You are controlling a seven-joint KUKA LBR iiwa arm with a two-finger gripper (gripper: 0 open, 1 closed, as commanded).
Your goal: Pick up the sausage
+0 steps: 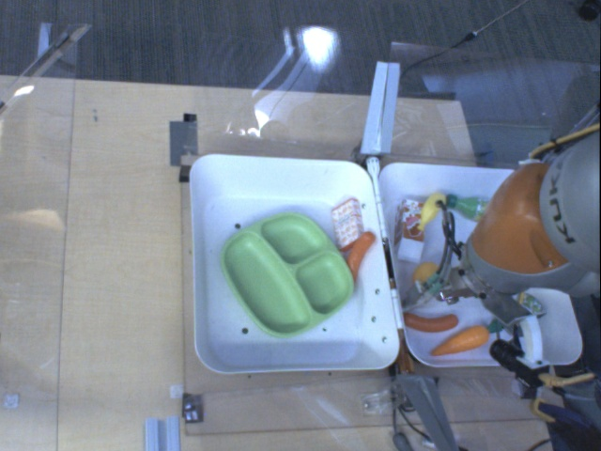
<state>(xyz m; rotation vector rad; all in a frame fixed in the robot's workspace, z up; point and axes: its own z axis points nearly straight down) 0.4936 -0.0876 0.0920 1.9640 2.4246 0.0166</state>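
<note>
Sausage lies in the right bin; arm hides the fingers, so I cannot tell their state.

Red-brown sausage lying flat, right bin.

Tabletop light tan wood. Both bins white: left bin, right bin. Tray in left bin pale green, plain. Packet at the tray's upper right white with red print. Carrot beside it orange. Sausage at lower right reddish-orange. Second carrot below it orange with a green tip. Banana in upper right bin yellow. Arm grey with orange band. Floor along the top dark grey.
</note>
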